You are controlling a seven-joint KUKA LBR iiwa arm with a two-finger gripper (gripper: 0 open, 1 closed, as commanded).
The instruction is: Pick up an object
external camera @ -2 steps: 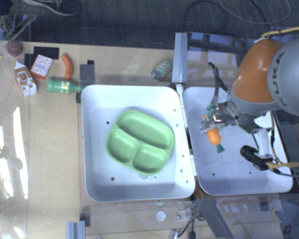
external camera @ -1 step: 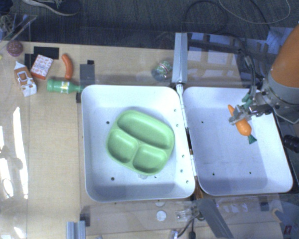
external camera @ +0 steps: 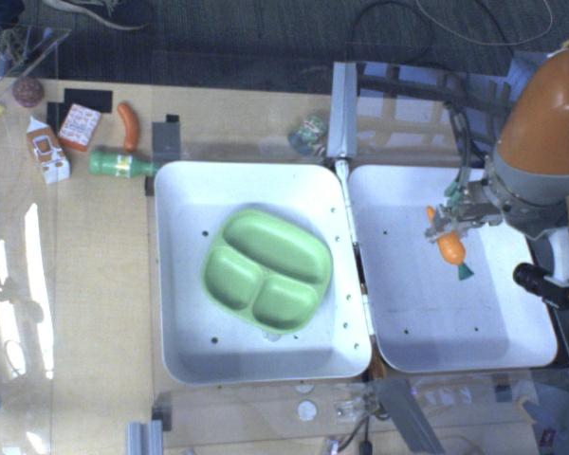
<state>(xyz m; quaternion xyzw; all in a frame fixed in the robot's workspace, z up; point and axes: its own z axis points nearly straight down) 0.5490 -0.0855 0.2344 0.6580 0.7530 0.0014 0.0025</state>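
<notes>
A toy carrot (external camera: 451,248), orange with a green tip, is in the right bin (external camera: 436,339), toward its upper right. My gripper (external camera: 452,219) comes in from the right and sits over the carrot's upper end. Orange shows on both sides of the fingers, so they are shut on the carrot. Whether the carrot rests on the bin floor or hangs just above it I cannot tell. A green three-compartment plate (external camera: 266,269) lies in the middle of the left bin (external camera: 185,339).
On the bench at the far left lie a green bottle (external camera: 119,165), a red sausage (external camera: 127,126) and two small cartons (external camera: 47,152) (external camera: 79,126). A grey post (external camera: 341,112) stands behind the seam between the bins. A black part (external camera: 541,283) overhangs the right bin's right edge.
</notes>
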